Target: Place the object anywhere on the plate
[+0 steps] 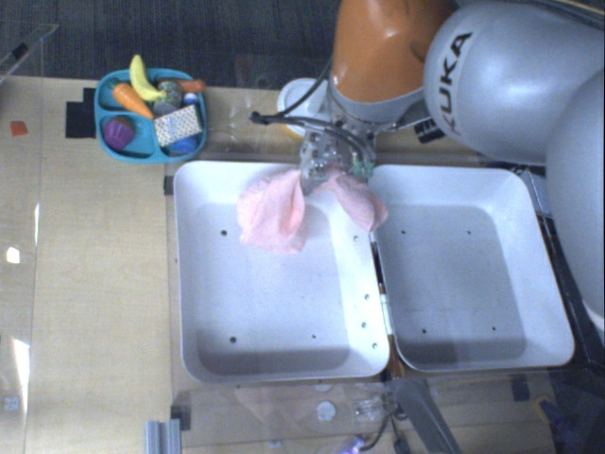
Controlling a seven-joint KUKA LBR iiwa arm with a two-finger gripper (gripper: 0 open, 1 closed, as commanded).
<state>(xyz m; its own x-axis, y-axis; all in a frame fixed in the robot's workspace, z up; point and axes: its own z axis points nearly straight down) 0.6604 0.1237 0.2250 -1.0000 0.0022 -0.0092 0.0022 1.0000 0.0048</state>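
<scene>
A pink cloth (274, 216) hangs bunched over the far right part of the left white bin (274, 301). One flap of it trails toward the divider between the bins. My gripper (321, 170) is right above the cloth, shut on its gathered top, which rises into the fingers. The blue divided plate (106, 142) sits on the bench beyond the left bin's far left corner. It is well to the left of my gripper and carries a toy banana (142, 78), a carrot (130, 99), a purple piece (118, 131) and a speckled block (180, 124).
The right white bin (473, 272) lies beside the left one, under the arm's grey body. A white round object (300, 94) stands on the bench behind the gripper. Wooden bench (85, 282) stretches left of the bins.
</scene>
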